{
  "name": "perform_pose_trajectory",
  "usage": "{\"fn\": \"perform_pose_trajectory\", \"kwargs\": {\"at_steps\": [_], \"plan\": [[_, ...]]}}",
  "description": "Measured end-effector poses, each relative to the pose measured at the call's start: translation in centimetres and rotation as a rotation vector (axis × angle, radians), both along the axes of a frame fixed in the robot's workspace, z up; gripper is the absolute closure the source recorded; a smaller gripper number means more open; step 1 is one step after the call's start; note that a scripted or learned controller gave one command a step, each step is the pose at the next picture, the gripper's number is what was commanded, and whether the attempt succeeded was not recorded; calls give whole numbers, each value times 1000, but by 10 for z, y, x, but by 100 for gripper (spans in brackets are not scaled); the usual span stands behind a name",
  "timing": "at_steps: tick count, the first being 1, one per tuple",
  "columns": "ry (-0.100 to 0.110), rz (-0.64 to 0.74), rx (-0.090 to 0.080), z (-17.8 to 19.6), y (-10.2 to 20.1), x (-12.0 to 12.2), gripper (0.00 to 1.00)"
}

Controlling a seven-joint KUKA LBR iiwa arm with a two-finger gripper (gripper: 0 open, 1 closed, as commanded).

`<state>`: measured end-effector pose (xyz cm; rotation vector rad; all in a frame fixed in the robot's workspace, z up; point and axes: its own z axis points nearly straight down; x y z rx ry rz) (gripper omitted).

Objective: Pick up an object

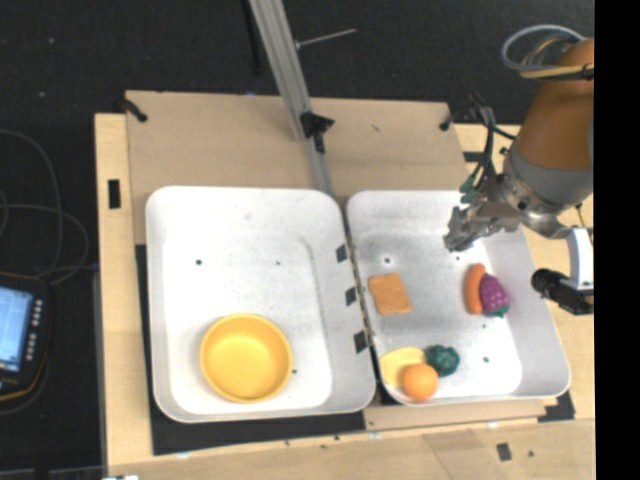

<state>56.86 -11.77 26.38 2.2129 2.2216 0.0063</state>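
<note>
The right bin point(420, 218) holds several small objects. A tan bread slice point(389, 294) lies near its left wall. An orange carrot-like piece point(473, 287) lies beside a purple grape bunch point(493, 295) at the right. Near the front sit a yellow piece point(399, 360), an orange fruit point(420, 381) and a dark green piece point(442, 358). My gripper point(459, 236) hangs over the right bin's back right area, just above and behind the carrot and grapes, with nothing seen between its fingers.
A yellow bowl point(246, 357) rests in the front of the left bin point(240, 228). A slanted metal pole point(285, 63) stands behind the bins. A tablet-like device point(18, 338) lies off the bench at the far left.
</note>
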Motion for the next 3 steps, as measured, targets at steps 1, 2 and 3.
{"fn": "perform_pose_trajectory", "kwargs": {"at_steps": [1,2,3], "plan": [[5,3,2,6,48,15,100],[6,-1,1,-10,97,31,100],[4,3,2,-4,152,49,100]]}}
